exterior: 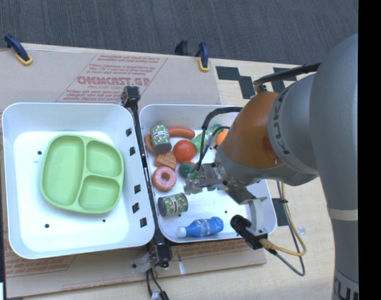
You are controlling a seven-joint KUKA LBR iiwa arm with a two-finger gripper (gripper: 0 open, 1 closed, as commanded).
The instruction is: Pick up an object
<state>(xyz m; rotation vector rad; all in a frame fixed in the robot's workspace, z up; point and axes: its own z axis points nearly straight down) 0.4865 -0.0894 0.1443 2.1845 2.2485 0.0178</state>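
— What sits closest to the lens?

— The big grey robot arm with its orange band, coming in from the right and hanging over the right-hand shallow white plastic bin. Its wrist covers that bin's right half.

— And the jaws?

— They point down near the middle of that bin, just right of the pink-iced ring doughnut. Whether they stand wide or narrow I cannot tell; the metal parts blur together, and I see nothing clearly between them.

— What could be picked up?

— Everything lies in the right bin. A small blue plastic bottle with a white cap lies on its side along the near edge. A green-labelled tin can lies just above it, towards the left wall. A red round tomato sits near the centre, with a second green-labelled can and an orange toy sausage towards the far edge.

— And the left bin?

— It holds a pale green three-compartment plastic plate, lying flat. Both bins rest on a cardboard sheet clamped to the desk.
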